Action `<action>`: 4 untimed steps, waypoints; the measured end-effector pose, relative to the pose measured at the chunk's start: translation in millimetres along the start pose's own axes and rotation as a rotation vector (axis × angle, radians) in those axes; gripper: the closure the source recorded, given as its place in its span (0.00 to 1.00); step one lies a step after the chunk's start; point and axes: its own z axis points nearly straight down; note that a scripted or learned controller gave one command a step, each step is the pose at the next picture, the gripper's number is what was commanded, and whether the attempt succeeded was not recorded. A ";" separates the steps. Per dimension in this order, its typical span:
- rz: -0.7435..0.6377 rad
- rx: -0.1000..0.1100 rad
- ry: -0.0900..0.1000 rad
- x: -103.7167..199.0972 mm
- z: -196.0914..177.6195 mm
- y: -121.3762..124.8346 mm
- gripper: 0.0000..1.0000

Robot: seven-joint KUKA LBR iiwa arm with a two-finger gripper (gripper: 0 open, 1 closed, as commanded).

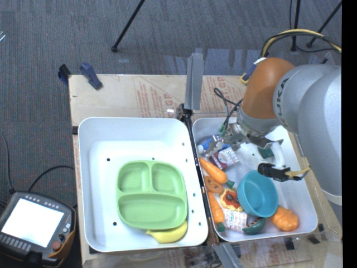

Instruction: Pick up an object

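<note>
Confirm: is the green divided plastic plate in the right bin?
No, the green divided plastic plate lies in the left white bin, beside a yellow banana, while the blue bowl sits in the right bin.

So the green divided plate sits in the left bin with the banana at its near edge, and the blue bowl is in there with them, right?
Not quite. The camera view shows the blue bowl in the right bin, among the carrots and other items. The green divided plate and the banana are in the left bin as you say.
</note>
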 end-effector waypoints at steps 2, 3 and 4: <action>0.289 0.005 0.002 9.9 -11.4 -91.8 0.00; 0.295 0.004 0.003 8.7 -22.4 -91.6 1.00; 0.295 0.003 0.003 8.9 -22.2 -91.3 0.00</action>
